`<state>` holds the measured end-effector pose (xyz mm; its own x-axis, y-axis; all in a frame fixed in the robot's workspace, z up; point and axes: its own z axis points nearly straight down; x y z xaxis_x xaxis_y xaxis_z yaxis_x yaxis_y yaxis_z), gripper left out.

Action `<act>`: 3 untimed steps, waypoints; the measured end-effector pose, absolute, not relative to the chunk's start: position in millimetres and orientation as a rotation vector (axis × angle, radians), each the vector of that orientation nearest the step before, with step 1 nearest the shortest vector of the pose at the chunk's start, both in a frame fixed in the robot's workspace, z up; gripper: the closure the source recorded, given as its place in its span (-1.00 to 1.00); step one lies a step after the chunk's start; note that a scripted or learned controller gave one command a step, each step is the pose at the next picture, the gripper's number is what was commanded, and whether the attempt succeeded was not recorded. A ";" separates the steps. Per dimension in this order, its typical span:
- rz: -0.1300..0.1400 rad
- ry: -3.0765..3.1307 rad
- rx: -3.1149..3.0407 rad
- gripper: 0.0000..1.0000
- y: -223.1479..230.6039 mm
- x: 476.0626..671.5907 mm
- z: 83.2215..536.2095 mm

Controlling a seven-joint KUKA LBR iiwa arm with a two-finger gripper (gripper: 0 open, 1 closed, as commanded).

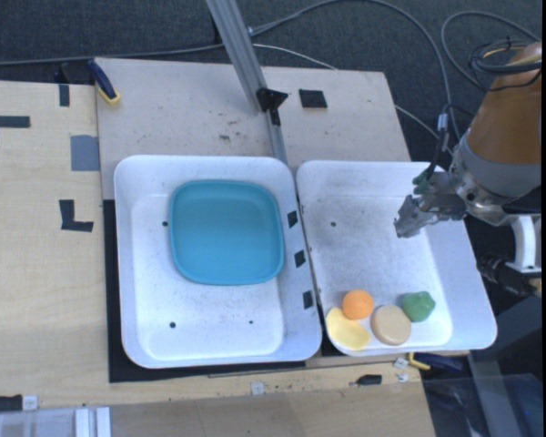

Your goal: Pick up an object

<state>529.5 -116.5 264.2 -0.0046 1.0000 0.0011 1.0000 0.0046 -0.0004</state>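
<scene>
**Approach stage: gripper above right bin, no object held**

Camera view: A wooden bench carries two shallow white bins side by side. The left bin holds a blue plate. The right bin holds four objects clustered at its near edge: an orange ball, a yellow piece, a tan disc and a green piece. The gripper hangs over the bin's right part, well apart from the cluster. Finger state: cannot tell. Judged step: approach. Next move requires travel toward the cluster, then descent onto one object.
</scene>
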 end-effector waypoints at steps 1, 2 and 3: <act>-0.001 -2.226 -2.216 1.00 -66.8 541.0 266.9; 0.000 -2.226 -2.214 1.00 -5.9 545.0 261.1; 0.002 -2.225 -2.215 1.00 46.1 557.7 241.5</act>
